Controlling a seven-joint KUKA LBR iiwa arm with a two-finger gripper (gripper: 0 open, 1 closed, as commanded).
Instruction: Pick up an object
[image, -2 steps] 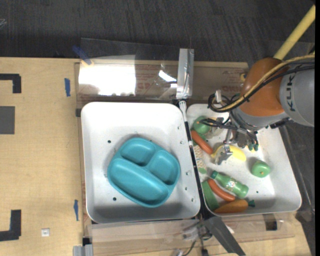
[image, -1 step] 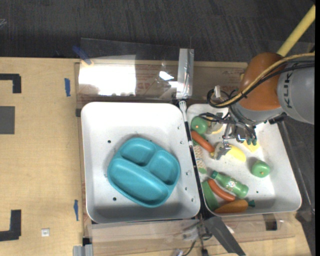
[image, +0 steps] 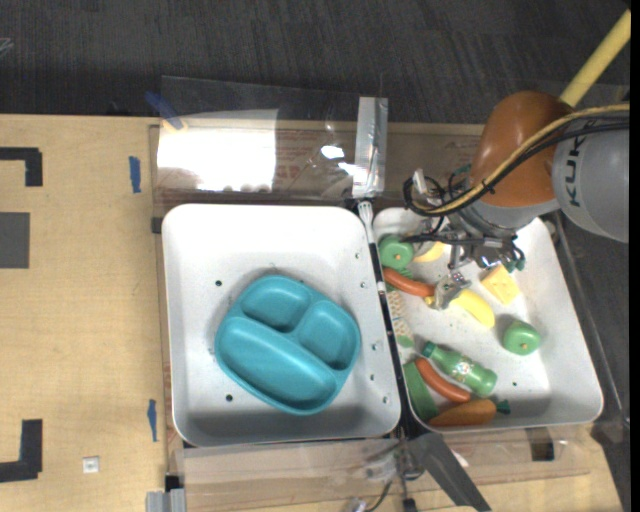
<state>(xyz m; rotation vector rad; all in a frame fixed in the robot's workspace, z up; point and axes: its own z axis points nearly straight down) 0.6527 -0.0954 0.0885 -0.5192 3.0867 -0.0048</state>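
My gripper (image: 458, 283) hangs low over the back of the right bin (image: 560, 390), under the orange wrist band. Just below and around it lie several toy foods: an orange sausage (image: 409, 284) to its left, a green round piece (image: 395, 253) near the bin's back left corner, a yellow wedge (image: 501, 286) and a yellow piece (image: 476, 309) to its right. A green fruit (image: 520, 337) lies further right. A green bottle (image: 459, 368) rests toward the front, over a red-orange sausage (image: 437, 380) and a carrot (image: 466, 412). Nothing is visibly lifted.
The left bin (image: 190, 250) holds a teal divided plate (image: 288, 342). A clear plastic sheet (image: 260, 150) stands behind the bins. Cables (image: 440, 195) loop off the wrist above the right bin's back edge. Tan bench surface (image: 70, 300) extends to the left.
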